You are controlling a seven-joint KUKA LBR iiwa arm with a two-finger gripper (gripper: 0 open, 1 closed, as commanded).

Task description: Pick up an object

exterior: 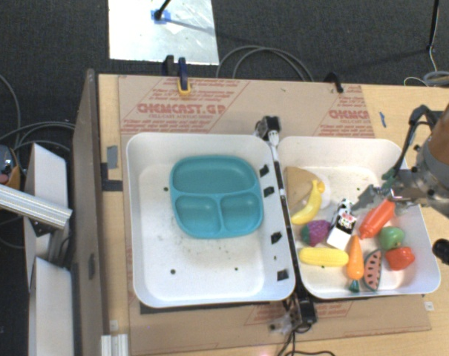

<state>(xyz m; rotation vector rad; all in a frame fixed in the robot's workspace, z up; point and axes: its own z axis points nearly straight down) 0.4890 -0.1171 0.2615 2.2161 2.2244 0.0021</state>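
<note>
The right bin [350, 153] holds several toy foods. Among them are a yellow banana [310, 203], a tan bread piece [297, 179], a purple piece [318, 232], a yellow corn-like piece [322, 256] and a small orange carrot [355, 255]. Near the right wall lie a watermelon slice [371, 268], a red tomato [401, 258], a green fruit [392, 237], a long orange-red piece [377, 217] and a small white-and-black object [345, 219]. My gripper [378, 192] reaches in from the right, low over the bin, just above the upper end of the orange-red piece. Nothing is seen held in it.
The left bin [156, 262] carries a teal divided plate [215, 197]. Black clips line the ridge [276, 199] where the two bins meet. Cables run behind the bench, and the arm's grey body [441, 162] stands over the right bin's right rim.
</note>
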